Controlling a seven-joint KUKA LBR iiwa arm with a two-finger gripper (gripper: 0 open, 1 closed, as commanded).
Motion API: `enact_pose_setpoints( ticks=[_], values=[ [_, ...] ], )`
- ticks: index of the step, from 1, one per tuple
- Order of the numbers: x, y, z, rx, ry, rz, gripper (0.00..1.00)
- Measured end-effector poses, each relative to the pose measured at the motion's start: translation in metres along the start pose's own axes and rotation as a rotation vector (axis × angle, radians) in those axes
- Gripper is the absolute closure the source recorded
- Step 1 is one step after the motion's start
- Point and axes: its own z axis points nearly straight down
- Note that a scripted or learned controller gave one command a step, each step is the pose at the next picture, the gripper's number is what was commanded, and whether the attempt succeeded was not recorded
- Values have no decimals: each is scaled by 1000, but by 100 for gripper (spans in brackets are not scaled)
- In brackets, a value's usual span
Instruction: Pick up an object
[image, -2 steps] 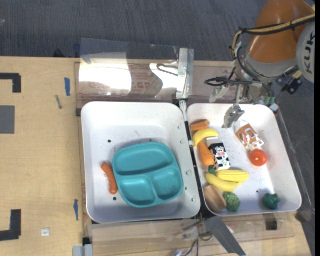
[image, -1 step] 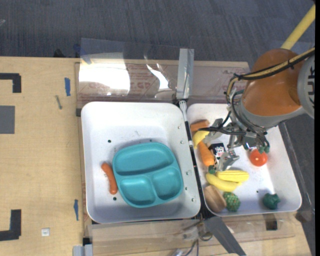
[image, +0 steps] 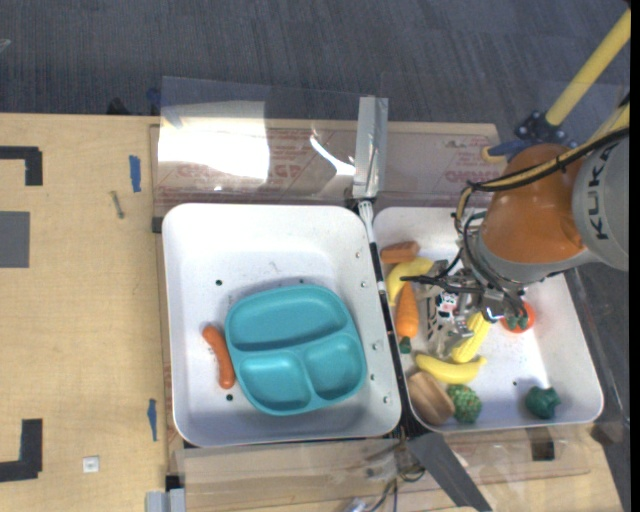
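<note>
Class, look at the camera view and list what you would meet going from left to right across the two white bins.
Orange sausage → teal divided tray → carrot → gripper over the bananas → red tomato → dark green toy near the right bin's corner.

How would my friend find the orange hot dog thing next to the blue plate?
Look in the left white bin, where the teal divided plate sits. Just off the plate's left edge lies the small orange-red sausage. It lies apart from the other toy food, which is in the right bin.

Even, bright overhead light; glare whitens the clear plastic sheet (image: 215, 150) behind the bins, and the picture is slightly soft.
</note>
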Motion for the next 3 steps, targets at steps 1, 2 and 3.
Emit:
enact_pose_setpoints(
  ticks=[1, 2, 3],
  values=[
    [-4, 1, -13, 2, -12, -2, 100],
    [57, -65, -105, 2, 3, -381, 100],
    [-14, -111, 0, 4, -3, -288, 100]
  ],
)
